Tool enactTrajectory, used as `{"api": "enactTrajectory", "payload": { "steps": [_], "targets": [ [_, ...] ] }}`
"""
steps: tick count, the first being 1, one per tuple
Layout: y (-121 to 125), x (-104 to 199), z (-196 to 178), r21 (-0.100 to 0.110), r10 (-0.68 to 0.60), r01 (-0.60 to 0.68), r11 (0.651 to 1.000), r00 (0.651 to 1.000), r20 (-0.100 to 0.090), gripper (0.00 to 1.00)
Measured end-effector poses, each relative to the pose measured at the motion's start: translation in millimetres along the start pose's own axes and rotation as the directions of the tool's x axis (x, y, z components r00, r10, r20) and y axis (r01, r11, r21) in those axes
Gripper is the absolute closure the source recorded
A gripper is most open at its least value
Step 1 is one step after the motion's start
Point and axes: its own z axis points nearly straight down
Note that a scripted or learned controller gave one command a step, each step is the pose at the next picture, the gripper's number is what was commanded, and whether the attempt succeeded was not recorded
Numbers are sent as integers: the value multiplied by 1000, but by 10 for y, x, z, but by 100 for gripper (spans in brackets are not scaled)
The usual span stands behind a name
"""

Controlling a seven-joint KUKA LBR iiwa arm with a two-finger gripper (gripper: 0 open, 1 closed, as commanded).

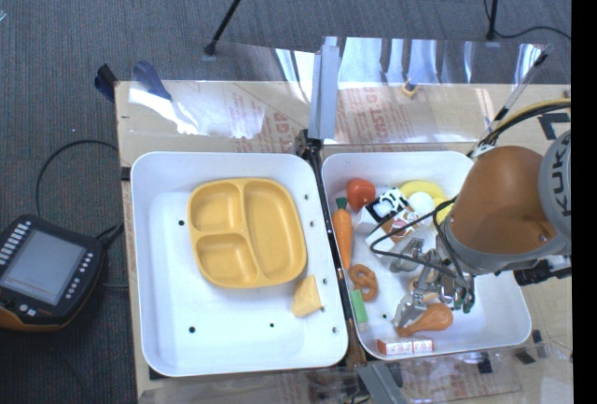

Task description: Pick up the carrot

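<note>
The carrot (343,236), orange with a green top, lies lengthwise along the left wall of the right bin (508,327), just below a red tomato (361,191). My gripper (431,298) hangs low over the front middle of that bin, well to the right of the carrot and apart from it. Directly beneath the gripper lies a different orange lump (431,319); whether the gripper touches it is unclear. The arm's orange band (504,197) covers the bin's right side.
A pretzel (364,281) and a green stick (358,305) lie just below the carrot. A black-and-white pack (388,204), a yellow item (422,194) and a red-white box (406,347) share this bin. The left bin (159,318) holds a yellow divided plate (247,230) and a yellow wedge (306,298).
</note>
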Motion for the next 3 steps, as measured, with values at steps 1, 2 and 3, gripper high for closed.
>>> {"api": "enactTrajectory", "payload": {
  "steps": [1,2,3],
  "targets": [
    [46,-150,-1514,3,-304,304,953,953,11,0],
    [-545,113,-222,-3,-690,690,724,724,-1,0],
    [-532,109,-316,-7,-686,686,728,728,1,100]
  ]
}}
